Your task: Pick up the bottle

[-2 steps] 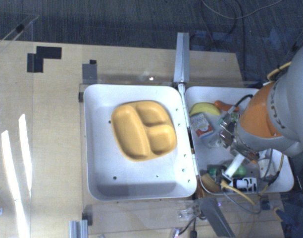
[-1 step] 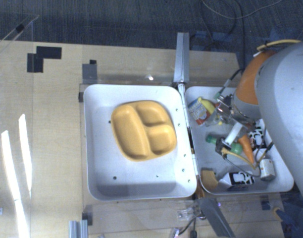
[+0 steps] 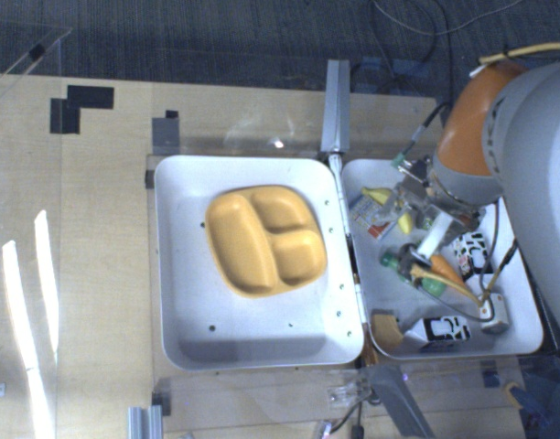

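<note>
My jaws (image 3: pixel 425 245) hang low in the right bin (image 3: pixel 527 337), just above the bottle (image 3: pixel 417 277); I cannot tell how wide they stand.

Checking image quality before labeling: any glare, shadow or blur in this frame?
Camera view: bright glare streaks on the bench at left, and a small highlight above the left bin; a soft shadow lies under the yellow tray; the clutter in the right bin is small and soft, the green bottle barely resolved.
</note>
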Motion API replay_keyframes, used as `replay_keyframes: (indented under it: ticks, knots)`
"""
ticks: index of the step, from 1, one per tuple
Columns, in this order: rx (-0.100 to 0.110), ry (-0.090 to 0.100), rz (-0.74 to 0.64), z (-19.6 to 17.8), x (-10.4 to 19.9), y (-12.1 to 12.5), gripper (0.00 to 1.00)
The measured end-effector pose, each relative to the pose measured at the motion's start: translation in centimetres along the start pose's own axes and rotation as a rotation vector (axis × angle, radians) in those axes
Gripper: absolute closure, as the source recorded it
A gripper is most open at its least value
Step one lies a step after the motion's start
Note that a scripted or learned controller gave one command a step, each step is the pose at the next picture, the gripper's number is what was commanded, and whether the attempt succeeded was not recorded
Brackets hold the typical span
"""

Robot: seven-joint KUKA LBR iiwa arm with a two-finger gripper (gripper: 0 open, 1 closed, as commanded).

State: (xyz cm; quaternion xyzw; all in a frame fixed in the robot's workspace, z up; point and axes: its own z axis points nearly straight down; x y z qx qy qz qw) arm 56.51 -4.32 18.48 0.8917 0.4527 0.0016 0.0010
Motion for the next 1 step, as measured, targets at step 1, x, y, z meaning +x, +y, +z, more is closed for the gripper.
replay_keyframes:
  ticks: [1]
  knots:
    - [-0.019,0.01,0.023,6.96,-4.99,-0.07,0.0]
